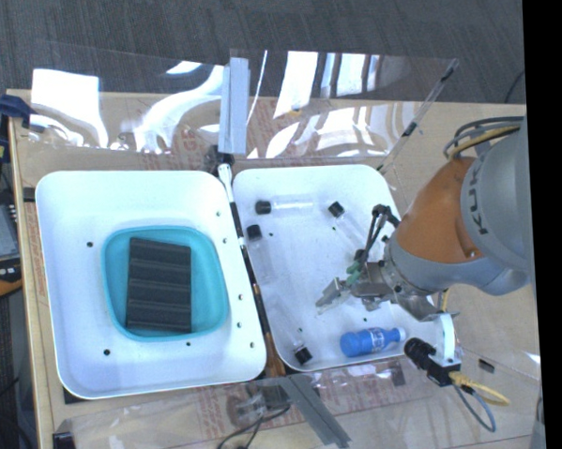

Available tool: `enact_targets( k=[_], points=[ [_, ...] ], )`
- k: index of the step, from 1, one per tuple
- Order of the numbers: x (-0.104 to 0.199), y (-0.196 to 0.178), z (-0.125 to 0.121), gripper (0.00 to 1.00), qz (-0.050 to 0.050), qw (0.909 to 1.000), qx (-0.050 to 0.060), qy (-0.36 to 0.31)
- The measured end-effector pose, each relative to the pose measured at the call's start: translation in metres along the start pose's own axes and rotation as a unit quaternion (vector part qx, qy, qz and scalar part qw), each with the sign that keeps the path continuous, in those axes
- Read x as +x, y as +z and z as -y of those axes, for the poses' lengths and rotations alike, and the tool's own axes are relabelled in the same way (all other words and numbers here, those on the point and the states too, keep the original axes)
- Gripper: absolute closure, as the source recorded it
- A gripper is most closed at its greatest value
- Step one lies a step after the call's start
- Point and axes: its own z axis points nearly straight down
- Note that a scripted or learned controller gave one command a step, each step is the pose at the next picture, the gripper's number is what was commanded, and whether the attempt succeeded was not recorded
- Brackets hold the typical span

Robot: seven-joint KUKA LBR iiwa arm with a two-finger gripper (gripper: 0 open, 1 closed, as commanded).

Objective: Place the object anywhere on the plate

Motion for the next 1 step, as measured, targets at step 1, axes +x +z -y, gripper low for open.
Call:
enact_targets(
  k=[1],
  points=[
    [-0.0001,-0.0093,0.0000,1.00,0.000,1.0000,0.001,-0.002]
  ],
)
